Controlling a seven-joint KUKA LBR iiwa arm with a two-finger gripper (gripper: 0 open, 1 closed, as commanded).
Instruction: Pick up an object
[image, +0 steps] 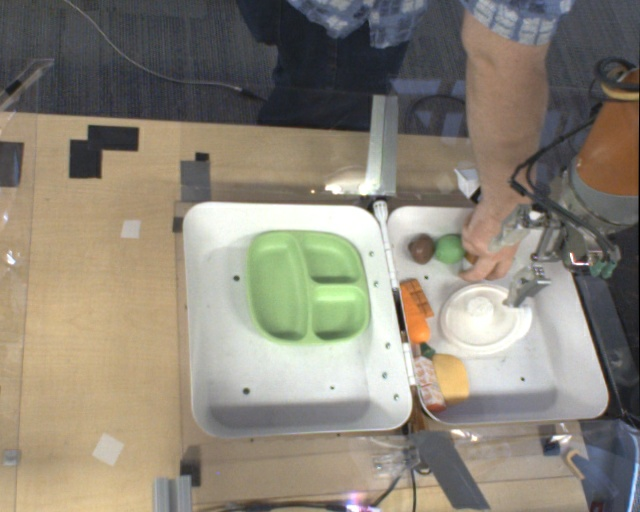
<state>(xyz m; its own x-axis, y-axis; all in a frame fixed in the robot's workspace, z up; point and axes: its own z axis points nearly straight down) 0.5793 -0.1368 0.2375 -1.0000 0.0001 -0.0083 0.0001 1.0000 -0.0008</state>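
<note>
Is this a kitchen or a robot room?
Probably a robot lab, not a kitchen. A robot arm reaches over two white bins on a wooden bench, with loose cables and toy-like food for it to grab.

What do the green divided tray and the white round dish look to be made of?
Green divided tray: probably moulded plastic, with uniform colour, rounded compartments and a matte, faintly glossy finish. White round dish: plastic or glazed ceramic, smooth with soft highlights; the view leaves it open.
</note>
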